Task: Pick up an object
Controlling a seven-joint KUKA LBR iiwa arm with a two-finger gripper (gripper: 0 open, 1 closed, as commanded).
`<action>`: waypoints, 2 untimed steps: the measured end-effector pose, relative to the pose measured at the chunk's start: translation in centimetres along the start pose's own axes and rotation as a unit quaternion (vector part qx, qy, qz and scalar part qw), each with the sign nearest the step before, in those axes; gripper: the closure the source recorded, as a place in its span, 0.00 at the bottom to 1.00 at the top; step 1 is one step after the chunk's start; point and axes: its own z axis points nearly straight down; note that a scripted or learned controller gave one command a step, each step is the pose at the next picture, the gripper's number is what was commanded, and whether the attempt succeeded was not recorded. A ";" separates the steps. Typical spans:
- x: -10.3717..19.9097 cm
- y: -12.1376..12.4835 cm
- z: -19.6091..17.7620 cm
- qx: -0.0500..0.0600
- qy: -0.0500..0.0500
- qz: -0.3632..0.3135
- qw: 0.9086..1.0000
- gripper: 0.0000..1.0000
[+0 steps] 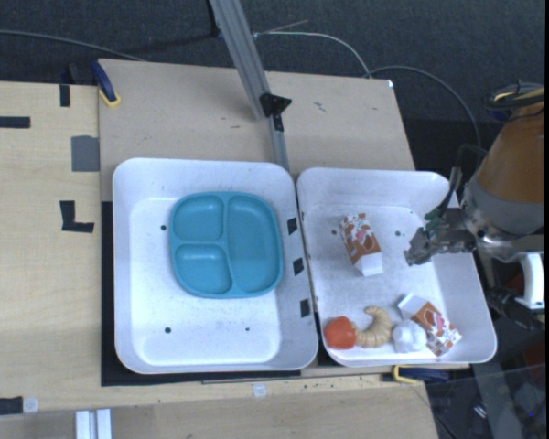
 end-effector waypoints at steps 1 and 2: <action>4.7 2.5 1.0 0.000 0.000 -0.003 1.000 1.00; 9.7 5.0 1.7 0.000 0.001 -0.003 1.000 1.00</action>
